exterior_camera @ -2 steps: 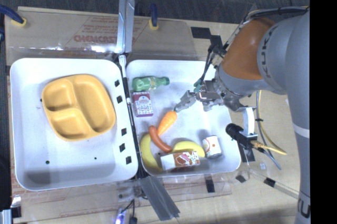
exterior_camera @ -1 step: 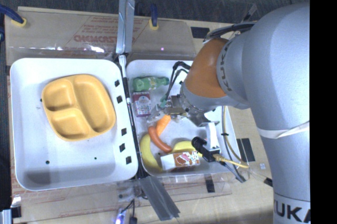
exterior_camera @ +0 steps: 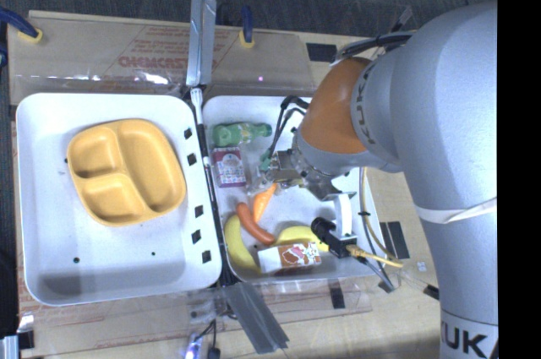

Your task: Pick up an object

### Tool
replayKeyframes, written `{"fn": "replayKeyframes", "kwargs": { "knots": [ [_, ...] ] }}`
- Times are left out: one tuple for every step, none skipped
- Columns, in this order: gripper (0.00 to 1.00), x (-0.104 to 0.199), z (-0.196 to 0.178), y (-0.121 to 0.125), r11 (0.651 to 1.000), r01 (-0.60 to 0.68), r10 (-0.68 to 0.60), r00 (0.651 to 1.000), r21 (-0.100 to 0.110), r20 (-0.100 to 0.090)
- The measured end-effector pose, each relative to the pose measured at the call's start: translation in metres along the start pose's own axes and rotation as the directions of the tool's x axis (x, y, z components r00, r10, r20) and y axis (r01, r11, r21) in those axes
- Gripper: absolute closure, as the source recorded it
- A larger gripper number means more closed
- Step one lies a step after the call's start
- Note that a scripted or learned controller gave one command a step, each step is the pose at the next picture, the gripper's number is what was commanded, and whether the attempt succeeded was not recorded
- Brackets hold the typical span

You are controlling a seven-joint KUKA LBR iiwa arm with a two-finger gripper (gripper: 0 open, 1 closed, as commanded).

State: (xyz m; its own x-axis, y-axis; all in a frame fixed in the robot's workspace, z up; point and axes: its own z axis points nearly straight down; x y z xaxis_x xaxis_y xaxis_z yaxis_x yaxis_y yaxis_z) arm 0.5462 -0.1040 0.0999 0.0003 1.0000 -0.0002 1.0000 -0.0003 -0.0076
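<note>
Gripper (exterior_camera: 272, 170): seen low over the middle of the right bin (exterior_camera: 245, 102); whether the jaws are apart or together cannot be told, as they are hidden under the wrist.
Carrot (exterior_camera: 264, 200): found just beside the jaws, on the side toward the view's lower edge, its upper tip pointed up at them; contact cannot be judged and no grasp is seen.
Packet (exterior_camera: 228, 165): a small red and white pack, laid flat near the jaws, to their left in the view.
Orange-red stick (exterior_camera: 251, 223): placed just past the carrot from the jaws, tilted, its lower end touching the banana.
Green bottle (exterior_camera: 237, 133): laid on its side near the jaws, up and to their left.
Banana (exterior_camera: 237, 246): curved along the bin's lower left corner, farther from the jaws than the carrot.
Carton (exterior_camera: 292, 255): laid on its side beside the banana, well below the jaws.
Yellow plate (exterior_camera: 127, 171): a three-part dish, set in the left bin (exterior_camera: 51, 205), well apart from the jaws.
</note>
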Motion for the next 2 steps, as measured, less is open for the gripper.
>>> {"fn": "replayKeyframes", "kwargs": {
  "knots": [
    [1.0, 0.017, -0.206, -0.01, 0.987, -0.158, 0.158, 0.987, -0.006, -0.002],
    [1.0, 0.012, -0.27, -0.03, 0.99, -0.14, 0.14, 0.99, -0.007, -0.002]
  ]
}}
